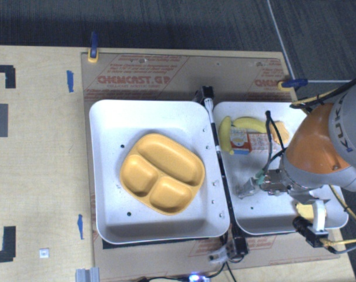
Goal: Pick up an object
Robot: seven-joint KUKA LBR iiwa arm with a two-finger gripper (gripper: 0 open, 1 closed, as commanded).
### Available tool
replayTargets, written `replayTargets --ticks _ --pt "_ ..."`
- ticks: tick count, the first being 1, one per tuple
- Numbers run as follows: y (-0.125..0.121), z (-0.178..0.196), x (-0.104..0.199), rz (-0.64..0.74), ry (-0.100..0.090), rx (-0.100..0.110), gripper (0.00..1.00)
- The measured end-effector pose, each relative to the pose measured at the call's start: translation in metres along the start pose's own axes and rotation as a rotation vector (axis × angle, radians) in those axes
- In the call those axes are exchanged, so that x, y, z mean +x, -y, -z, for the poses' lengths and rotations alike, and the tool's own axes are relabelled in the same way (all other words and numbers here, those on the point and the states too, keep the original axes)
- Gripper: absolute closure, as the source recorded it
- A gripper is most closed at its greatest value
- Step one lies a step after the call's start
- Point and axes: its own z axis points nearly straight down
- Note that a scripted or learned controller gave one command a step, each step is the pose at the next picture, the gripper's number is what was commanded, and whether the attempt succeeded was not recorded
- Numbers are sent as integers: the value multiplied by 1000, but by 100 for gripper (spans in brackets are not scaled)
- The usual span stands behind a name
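At right of centre in the frame the gripper (247,188) hovers with fingers spread and nothing between them, below the banana (248,124) and small carton (241,140) at the right bin's (266,225) top, both seemingly light; the boxy carton offers flatter sides.

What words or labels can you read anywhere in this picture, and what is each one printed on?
"CHEMCAST GP", red print on the brown board under the bins; the letters are blurred, so that reading is unsure.
More red print at the board's right corner: too blurred to read.
"KU", partial lettering on the arm's grey housing.
Small carton in the right bin: printing too small to read.
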Motion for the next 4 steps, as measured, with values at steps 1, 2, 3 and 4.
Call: replayTargets --ticks 1,2,3,4 --pt "0 0 0 1 -1 0 0" --pt "-61 0 -7 2 -1 2 0" --pt "-135 -1 -18 3 -2 4 0" --pt "-85 -1 -8 2 -2 5 0"
